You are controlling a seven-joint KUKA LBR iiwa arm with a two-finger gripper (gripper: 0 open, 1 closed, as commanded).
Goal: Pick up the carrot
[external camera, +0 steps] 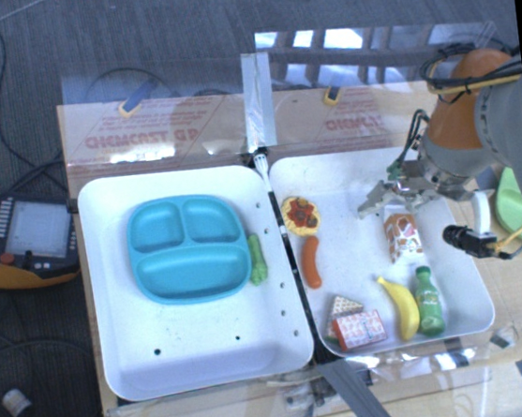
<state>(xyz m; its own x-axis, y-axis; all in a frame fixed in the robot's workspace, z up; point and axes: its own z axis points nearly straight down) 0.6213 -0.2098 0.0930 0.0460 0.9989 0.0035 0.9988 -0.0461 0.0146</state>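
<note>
The carrot is a short orange stick lying lengthwise near the left wall of the right bin, just below a round pizza toy. My gripper hangs over the upper middle of the right bin, well to the right of the carrot and apart from it. Its fingers are spread open with nothing between them, and they stand directly above a red and white snack packet.
Along the right bin's front lie a sandwich wedge, a red box, a banana and a green bottle. The left bin holds a blue divided plate with a green vegetable beside it.
</note>
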